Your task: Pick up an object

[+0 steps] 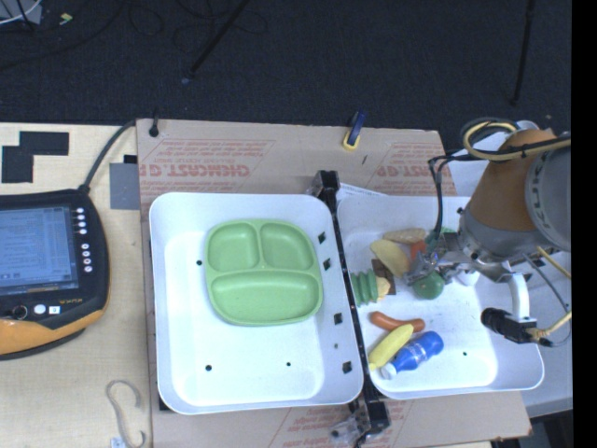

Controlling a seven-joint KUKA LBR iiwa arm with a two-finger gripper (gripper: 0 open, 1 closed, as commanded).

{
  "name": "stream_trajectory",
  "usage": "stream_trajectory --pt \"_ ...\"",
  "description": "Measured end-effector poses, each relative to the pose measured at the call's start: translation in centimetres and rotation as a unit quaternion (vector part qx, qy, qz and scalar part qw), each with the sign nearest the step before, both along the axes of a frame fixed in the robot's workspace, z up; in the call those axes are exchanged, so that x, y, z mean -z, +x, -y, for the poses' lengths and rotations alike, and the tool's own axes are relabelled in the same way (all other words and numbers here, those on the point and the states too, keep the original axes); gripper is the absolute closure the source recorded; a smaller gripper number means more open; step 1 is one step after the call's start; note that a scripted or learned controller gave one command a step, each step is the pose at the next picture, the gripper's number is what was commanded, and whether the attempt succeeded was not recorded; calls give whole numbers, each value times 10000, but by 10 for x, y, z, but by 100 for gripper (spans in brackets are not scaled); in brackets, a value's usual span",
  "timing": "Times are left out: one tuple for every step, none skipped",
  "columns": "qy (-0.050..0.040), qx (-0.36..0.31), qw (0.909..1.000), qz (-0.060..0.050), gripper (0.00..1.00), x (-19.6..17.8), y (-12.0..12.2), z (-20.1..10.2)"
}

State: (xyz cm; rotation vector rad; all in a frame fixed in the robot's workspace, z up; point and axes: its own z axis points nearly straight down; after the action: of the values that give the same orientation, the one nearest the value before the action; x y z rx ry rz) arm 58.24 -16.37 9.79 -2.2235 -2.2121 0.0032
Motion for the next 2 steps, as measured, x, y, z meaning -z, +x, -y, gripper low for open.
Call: stream_trajectory --pt "-10 -10 10000 30 100 -45 -5 -3" --pt "-15 -25 10000 40 100 -97 6 2"
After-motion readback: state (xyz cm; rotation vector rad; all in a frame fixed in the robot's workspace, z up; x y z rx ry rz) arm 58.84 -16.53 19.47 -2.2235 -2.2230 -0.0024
